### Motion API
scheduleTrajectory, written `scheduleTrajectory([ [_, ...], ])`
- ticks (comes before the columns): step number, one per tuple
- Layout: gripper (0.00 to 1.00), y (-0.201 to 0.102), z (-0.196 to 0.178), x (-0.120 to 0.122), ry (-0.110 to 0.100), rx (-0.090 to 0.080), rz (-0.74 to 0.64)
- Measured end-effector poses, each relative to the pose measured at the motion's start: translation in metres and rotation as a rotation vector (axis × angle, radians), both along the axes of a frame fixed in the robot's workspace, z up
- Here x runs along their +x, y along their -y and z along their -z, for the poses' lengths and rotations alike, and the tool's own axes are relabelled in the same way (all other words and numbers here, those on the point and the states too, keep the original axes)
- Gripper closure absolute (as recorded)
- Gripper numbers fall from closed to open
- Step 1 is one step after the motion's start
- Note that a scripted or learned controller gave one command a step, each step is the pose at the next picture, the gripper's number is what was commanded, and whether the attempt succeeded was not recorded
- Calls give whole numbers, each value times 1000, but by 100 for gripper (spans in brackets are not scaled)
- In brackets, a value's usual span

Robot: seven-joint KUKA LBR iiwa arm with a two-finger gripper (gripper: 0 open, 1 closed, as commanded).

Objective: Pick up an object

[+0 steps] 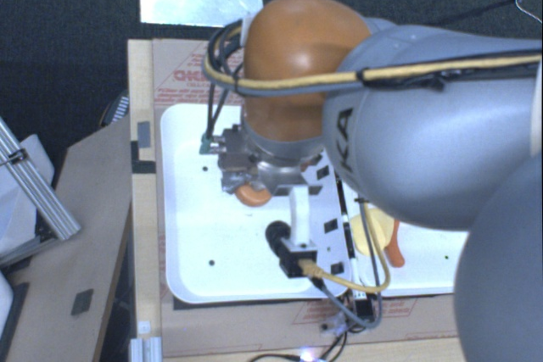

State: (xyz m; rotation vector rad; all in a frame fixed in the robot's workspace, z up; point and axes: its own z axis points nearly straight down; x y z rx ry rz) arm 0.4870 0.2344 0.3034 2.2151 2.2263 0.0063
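A grey robot arm reaches in from the right and hangs low over a shallow white bin point(195, 225), covering its far and right parts. Bare bin floor lies open toward the left rim and the near rim. The gripper point(251, 175) sits under the wrist; I cannot tell whether it is wide or closed. Just below it lies a small orange lump point(252, 196), oval, long axis running left to right, partly hidden. Well to its right, a yellow piece point(379, 231) and an orange-red stick point(395, 251) point toward the near rim
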Motion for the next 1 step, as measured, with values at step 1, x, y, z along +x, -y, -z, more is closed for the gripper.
scheduleTrajectory([
  [1, 100, 0, -63, 0, 2, 1, 0],
])
